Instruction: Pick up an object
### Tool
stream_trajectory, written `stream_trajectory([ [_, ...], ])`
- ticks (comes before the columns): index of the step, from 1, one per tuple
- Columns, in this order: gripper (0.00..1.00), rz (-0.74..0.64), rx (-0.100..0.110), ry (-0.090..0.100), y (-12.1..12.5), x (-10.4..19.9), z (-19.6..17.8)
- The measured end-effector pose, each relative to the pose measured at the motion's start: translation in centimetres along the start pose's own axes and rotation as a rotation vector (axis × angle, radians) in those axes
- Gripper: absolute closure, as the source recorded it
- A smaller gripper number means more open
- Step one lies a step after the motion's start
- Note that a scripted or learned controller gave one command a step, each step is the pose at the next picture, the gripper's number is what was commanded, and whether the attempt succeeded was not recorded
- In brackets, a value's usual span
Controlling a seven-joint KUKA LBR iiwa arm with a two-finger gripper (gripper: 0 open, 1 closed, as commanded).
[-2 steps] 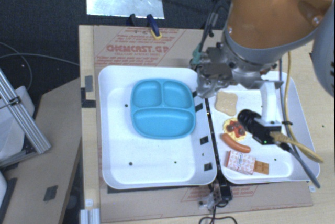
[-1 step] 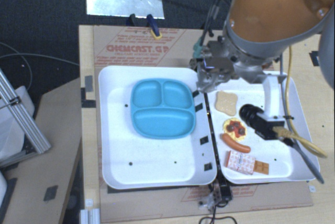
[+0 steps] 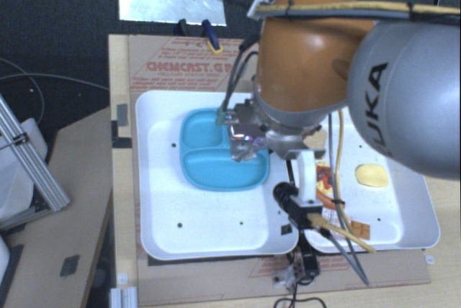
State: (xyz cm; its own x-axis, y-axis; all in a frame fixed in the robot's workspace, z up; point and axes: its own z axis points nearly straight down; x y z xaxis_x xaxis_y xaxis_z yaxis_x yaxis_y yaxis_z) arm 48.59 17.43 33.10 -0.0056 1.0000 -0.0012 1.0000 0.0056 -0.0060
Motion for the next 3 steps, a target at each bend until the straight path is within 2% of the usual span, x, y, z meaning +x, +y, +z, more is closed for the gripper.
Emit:
stream_trajectory([
  [1,1.00,0.008,0.000,-0.002,6.6,-1.5,15.5],
  [2,1.00,-0.004,-0.017,0.007,6.3,4.8,4.3],
  [3,1.00,0.001,-0.003,0.001,2.4,6.0,7.8],
])
